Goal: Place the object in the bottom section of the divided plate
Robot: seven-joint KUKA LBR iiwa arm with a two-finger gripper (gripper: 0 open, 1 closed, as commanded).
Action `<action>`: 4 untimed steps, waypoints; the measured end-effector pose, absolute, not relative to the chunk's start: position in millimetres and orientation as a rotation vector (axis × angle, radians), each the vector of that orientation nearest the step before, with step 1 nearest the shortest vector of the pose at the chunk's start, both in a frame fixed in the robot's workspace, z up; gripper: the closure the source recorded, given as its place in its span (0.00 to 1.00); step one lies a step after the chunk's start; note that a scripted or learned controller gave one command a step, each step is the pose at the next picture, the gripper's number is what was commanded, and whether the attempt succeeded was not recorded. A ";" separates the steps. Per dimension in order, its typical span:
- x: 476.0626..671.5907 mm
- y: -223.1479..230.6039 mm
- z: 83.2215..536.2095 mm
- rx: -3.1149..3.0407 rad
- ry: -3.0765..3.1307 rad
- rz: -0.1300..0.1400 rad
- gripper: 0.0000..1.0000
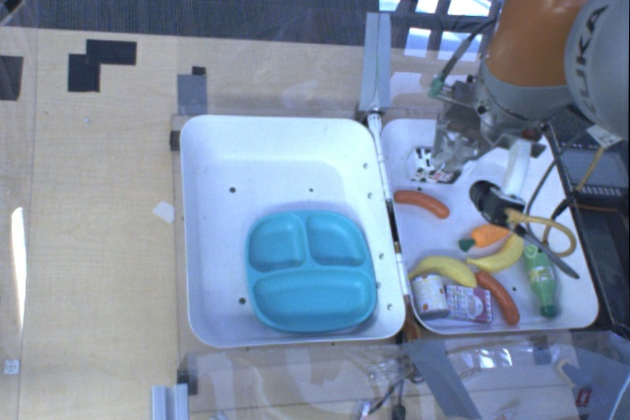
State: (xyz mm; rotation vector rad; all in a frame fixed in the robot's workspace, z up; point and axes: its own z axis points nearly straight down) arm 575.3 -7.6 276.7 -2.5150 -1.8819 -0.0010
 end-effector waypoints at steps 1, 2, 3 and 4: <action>662.8 31.8 361.9 -2.576 -1.805 -0.010 1.00; 668.4 122.8 149.7 -2.711 -1.585 -0.002 1.00; 669.9 161.1 87.6 -2.896 -1.215 -0.010 1.00; 653.3 219.7 88.4 -2.869 -1.276 -0.013 1.00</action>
